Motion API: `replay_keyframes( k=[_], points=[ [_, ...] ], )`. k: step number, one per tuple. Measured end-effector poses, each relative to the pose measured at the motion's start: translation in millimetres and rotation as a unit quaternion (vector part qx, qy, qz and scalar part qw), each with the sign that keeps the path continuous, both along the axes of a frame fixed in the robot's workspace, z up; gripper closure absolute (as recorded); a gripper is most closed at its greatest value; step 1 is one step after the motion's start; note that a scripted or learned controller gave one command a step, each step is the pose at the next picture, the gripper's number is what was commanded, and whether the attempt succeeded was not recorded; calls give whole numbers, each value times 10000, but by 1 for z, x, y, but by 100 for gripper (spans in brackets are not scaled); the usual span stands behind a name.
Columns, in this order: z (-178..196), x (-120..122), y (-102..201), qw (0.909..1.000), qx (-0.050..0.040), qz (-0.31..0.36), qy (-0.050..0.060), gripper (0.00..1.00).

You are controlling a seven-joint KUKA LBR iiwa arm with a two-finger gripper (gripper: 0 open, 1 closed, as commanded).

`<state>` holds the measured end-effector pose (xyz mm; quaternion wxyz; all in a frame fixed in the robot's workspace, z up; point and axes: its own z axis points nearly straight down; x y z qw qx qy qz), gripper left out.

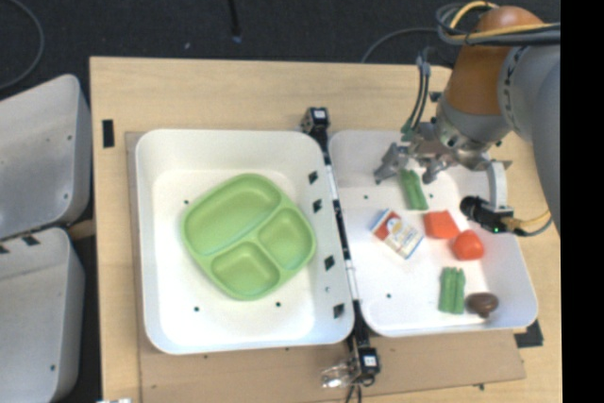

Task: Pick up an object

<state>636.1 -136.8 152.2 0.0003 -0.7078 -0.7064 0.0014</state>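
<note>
My gripper (410,167) hangs low over the back of the right bin (363,160), under the orange wrist band. Its fingers (386,169) are spread apart, so it is open. A narrow green stick (414,191) lies on the bin floor just in front of it, with its far end reaching in between the fingertips. Nothing is lifted. Closer to the front lie a small white, red and blue carton (397,234), an orange block (440,224) and a red-orange ball (467,246).
A second green piece (452,290) and a brown lump (482,304) sit at the right bin's front right corner. The left bin (160,297) holds a green divided plate (248,236). A ridge with black clips (332,231) separates the bins.
</note>
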Motion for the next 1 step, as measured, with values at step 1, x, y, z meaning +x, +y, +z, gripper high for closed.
replay_keyframes(
  k=[1],
  points=[
    [13,1,-1,10000,-6,-8,-32,100]
  ],
)
